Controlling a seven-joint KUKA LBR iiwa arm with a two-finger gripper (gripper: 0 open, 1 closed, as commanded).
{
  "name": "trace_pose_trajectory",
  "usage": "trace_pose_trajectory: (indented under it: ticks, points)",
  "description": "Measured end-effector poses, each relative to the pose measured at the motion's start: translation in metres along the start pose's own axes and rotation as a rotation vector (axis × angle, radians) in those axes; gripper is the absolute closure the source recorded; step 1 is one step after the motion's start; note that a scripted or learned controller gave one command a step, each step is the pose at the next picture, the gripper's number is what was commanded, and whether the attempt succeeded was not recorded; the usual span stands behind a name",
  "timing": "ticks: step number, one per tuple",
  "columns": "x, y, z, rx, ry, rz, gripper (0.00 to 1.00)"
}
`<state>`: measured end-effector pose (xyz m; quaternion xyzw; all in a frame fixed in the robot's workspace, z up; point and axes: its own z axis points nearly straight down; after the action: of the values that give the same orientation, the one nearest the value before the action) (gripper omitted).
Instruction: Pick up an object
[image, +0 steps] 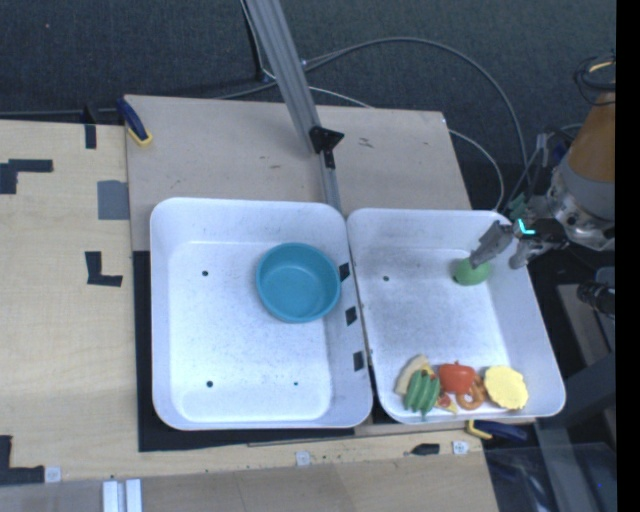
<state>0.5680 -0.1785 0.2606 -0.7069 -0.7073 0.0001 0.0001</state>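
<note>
Hand (492, 250) sits low in the right bin (440, 300), at its far right corner, touching a small green object (470, 271); I can't tell its grip state. Toy food (460, 387) fills the near corner; a blue bowl (297, 282) occupies the left bin (200, 330).

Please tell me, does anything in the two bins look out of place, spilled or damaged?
Nothing stands out. The blue bowl sits upright in the left bin. In the right bin, a small green object lies by the gripper, and colourful toys cluster near the front edge.
</note>
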Motion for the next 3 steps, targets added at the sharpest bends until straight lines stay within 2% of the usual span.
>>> trace_pose_trajectory:
  ticks: [1,2,3]
  points:
    - [0.0,0.0,0.0,0.0,0.0,0.0,0.0]
    - [-0.005,-0.01,0.052,0.004,0.001,0.001,0.0]
    - [-0.014,-0.009,0.104,0.005,0.001,0.001,0.0]
